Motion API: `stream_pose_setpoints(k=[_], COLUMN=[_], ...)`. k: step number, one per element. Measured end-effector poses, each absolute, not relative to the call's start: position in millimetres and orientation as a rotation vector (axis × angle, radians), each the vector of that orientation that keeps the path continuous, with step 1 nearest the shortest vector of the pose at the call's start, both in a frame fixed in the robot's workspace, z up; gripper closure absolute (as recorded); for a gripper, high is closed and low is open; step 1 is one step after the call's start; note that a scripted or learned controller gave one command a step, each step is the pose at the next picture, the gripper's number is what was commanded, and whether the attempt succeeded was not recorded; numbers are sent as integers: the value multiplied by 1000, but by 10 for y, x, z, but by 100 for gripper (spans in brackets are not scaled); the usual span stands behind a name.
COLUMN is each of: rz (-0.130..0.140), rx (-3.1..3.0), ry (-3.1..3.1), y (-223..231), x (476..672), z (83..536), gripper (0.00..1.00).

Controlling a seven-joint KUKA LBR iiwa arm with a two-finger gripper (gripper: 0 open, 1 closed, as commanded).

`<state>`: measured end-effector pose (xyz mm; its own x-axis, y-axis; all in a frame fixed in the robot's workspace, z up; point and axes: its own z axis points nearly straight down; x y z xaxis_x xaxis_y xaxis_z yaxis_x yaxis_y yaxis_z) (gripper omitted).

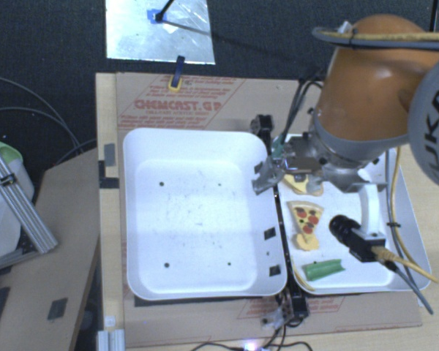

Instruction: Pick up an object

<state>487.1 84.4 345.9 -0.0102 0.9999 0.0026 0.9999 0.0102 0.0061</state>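
Observation:
In the right bin point(351, 282) lies a toy pizza slice point(306, 224) with red dots, its point toward the back. A green piece point(323, 270) rests near that bin's front wall. A pale yellow item point(306, 186) shows partly under the wrist at the back of the bin. My gripper point(271, 170) hangs low over the divide between the two bins, at the right bin's back left corner, just left of the yellow item. The large orange and grey arm hides the back of the right bin.
The left bin point(135, 218) is a wide white tray with small dark specks. Both bins sit on a cardboard sheet point(179, 102). A silver foil sheet point(157, 20) lies beyond it. An aluminium frame point(14, 203) stands at the left.

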Motion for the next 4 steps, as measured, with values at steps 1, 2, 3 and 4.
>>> stream_pose_setpoints(k=[1, 2, 3, 4], rz=[8, 1, 30, -9], rx=[2210, 2218, 2208, 2230], ry=[2229, 2224, 2218, 2215], y=[811, 860, 792, 97], x=[4878, 4869, 4875, 5108], z=[3549, 3268, 5077, 4054], gripper=[100, 100, 100, 100])
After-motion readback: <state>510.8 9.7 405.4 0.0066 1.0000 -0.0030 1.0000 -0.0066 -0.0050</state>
